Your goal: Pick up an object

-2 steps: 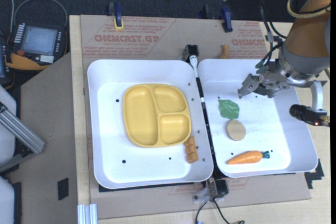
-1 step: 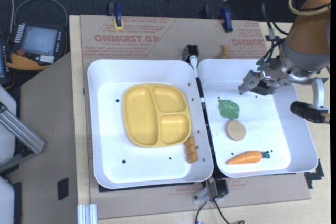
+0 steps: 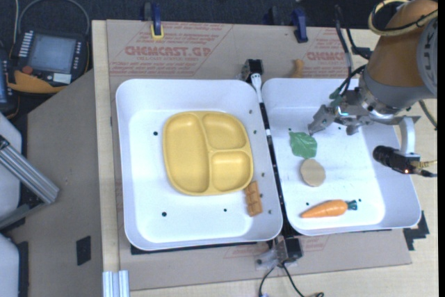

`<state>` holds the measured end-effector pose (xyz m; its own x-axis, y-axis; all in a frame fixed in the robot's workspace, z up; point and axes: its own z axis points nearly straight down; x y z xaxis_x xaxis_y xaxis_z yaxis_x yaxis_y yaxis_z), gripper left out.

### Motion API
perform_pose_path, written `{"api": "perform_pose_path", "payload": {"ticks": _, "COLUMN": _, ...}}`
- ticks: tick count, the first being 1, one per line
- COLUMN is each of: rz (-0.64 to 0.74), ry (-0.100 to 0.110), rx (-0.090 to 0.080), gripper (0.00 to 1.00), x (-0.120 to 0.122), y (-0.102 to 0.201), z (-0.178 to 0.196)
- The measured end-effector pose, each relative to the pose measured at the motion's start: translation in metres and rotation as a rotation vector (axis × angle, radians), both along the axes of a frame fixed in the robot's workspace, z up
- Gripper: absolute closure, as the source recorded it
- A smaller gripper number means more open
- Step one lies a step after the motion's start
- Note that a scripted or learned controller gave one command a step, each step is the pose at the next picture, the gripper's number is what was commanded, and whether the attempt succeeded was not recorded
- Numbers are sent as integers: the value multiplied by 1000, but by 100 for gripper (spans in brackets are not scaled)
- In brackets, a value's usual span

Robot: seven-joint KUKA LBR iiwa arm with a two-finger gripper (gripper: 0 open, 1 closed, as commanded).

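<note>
From above, the end effector [image 3: 336, 119] hangs over the right bin [image 3: 368, 97], just up and right of a green piece [image 3: 303, 145]; its fingers look spread, pinching nothing. Below the green piece lie a tan disc [image 3: 313, 172] and a carrot [image 3: 325, 209]. The left bin [image 3: 139, 149] holds a yellow tray [image 3: 207, 151] and a brown bit [image 3: 254, 199].

Bright even light, soft shadows, sharp
</note>
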<state>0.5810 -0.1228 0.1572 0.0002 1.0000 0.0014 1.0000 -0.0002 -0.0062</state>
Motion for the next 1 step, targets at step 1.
{"api": "perform_pose_path", "payload": {"ticks": 1, "rz": 0, "ry": 1, "rx": 0, "gripper": 0, "x": -9, "y": 4, "z": -47}}
